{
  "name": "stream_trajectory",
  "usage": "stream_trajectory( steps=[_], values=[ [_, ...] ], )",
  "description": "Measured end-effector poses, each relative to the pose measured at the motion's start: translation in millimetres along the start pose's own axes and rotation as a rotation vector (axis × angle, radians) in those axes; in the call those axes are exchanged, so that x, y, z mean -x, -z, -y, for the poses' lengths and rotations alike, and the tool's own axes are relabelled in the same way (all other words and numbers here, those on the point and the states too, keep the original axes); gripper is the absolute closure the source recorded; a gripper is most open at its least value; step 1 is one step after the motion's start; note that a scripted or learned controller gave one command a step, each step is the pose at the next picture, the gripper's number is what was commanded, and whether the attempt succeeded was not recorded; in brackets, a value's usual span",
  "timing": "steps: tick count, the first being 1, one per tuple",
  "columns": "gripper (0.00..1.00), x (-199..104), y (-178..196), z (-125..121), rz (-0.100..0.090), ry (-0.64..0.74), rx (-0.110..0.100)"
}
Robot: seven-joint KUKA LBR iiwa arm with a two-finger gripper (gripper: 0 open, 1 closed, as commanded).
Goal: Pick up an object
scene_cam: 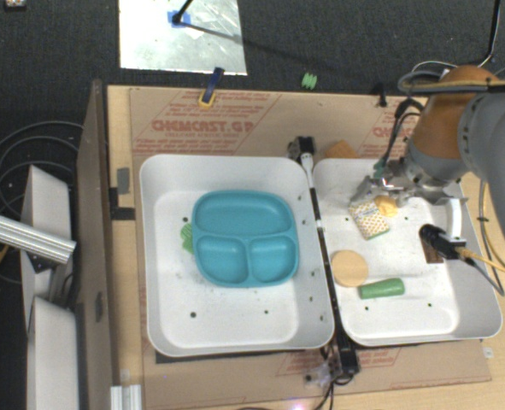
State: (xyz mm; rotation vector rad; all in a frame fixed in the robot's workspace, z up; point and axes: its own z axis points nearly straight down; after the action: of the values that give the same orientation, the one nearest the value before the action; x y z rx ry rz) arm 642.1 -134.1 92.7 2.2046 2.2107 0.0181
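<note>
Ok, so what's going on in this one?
The arm has reached into the right bin, with its gripper down at a small patterned item and a yellow piece near the bin's back. Whether it holds anything can't be told. A tan disc and a green cylinder lie nearer the front. The left bin holds a blue tray.

Two white bins (235,336), one blue divided plate (243,237), one tan disc (349,268), one green cylinder (381,289), one patterned packet (371,220).

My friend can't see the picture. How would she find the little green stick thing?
Look in the right white bin, toward its near edge. The green cylinder lies on its side just right of a round tan disc. It's the bin's only green, rod-shaped thing; the speckled pouch lies farther back.
</note>
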Motion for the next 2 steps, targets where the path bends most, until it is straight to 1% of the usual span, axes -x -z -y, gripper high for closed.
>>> stream_trajectory(
  steps=[1,2],
  values=[
    [1.00,3.1,14.1,-2.2,0.004,0.001,0.003],
    [0.00,2.9,13.0,-1.6,0.004,0.001,0.001]
  ],
)
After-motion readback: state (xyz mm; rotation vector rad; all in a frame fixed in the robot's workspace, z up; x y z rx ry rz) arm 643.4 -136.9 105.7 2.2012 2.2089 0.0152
